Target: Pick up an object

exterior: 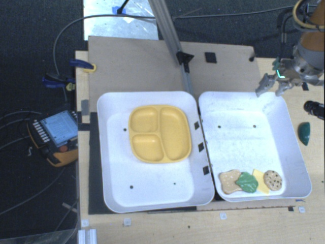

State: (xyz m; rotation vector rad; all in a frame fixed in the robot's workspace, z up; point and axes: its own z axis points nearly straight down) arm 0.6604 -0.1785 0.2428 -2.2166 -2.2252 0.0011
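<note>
Several small toy foods lie along the front edge of the right bin (244, 136): a tan toast-shaped piece (229, 181), a green leafy piece (247, 182), a yellow wedge (260, 179) and a round speckled cookie (273, 179). My gripper (272, 86) hangs over the back right corner of that bin, far from the foods. Its two grey fingers stand apart with nothing between them.
A yellow divided plate (159, 133) sits in the left bin (117, 182). A dark green object (304, 133) lies on the bench outside the right bin's right wall. A grey rod (167, 24) slants down to the gap between the bins.
</note>
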